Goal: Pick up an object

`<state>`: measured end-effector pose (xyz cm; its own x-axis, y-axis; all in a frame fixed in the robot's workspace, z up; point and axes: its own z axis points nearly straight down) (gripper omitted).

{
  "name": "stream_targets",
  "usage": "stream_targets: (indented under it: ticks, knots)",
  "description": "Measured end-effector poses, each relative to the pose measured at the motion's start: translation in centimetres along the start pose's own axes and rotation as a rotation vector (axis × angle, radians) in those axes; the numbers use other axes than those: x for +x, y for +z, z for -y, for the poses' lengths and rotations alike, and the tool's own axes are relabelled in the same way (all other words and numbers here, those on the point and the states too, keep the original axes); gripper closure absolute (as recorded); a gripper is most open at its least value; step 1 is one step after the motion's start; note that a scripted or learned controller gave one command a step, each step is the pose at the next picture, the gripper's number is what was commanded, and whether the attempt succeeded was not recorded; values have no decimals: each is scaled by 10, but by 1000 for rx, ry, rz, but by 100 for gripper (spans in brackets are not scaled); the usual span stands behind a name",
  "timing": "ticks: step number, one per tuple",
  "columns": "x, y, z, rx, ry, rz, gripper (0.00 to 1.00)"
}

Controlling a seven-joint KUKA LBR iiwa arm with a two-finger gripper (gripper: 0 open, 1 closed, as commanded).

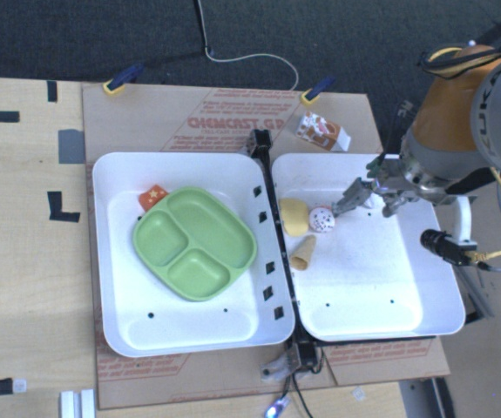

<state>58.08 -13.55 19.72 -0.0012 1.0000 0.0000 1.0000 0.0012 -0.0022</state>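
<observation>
- Probably the ball (321,220), small and white with dots, is light and hard, and it can roll away; I would take it across its middle
- It lies in the right bin (407,320), touching the yellow piece (294,217), just above the cone (303,252)
- The gripper (348,200) is just right of the ball and a little above it, fingers narrowly apart, holding nothing
</observation>
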Motion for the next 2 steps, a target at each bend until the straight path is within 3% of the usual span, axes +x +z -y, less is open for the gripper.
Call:
stream_targets:
  ticks: [1,2]
  knots:
    - [34,118,83,7,1,-2,0]
    - [89,7,66,-11,-7,-2,0]
